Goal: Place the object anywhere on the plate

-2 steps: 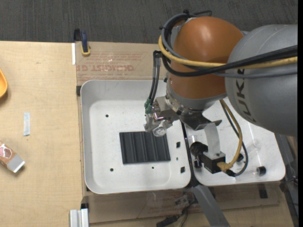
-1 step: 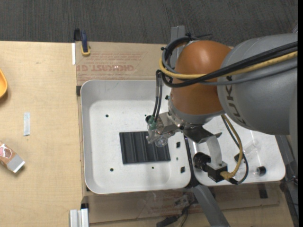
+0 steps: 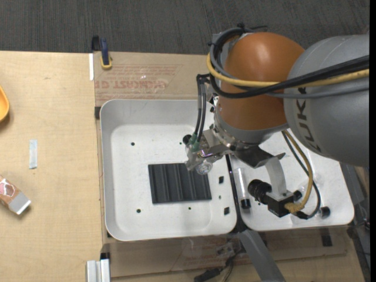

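The arm (image 3: 264, 81) leaned over the left bin (image 3: 108, 157), its gripper (image 3: 198, 156) at the dark ribbed plate's (image 3: 176, 184) far right corner beside a small clear object (image 3: 202, 167); its grip could not be told, so placement was judged unconfirmed.

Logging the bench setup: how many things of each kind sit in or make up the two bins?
White bins: 2
Black ribbed plate: 1
Pen: 1
Total: 4
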Action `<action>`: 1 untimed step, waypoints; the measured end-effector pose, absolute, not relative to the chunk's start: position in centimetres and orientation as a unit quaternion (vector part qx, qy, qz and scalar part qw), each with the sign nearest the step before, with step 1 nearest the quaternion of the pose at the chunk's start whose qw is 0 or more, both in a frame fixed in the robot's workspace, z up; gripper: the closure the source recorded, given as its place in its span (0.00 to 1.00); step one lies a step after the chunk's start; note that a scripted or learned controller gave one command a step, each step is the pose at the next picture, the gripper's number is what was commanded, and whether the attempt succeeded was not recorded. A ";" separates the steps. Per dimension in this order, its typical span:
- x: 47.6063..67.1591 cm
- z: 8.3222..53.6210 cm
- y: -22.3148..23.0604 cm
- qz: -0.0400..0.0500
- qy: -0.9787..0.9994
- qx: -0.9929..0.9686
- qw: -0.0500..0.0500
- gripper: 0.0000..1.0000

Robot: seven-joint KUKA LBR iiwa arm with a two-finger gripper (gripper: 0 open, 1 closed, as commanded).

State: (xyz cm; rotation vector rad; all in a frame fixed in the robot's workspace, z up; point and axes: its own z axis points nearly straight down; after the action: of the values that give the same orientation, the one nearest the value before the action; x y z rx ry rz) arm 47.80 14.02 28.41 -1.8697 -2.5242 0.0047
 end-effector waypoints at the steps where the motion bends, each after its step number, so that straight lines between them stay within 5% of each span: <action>1: 47.8 24.6 13.1 0.002 -0.827 -0.563 0.001 1.00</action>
State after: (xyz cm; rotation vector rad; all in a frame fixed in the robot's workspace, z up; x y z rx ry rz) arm 47.77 13.07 24.63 -1.7669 -2.5955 0.0063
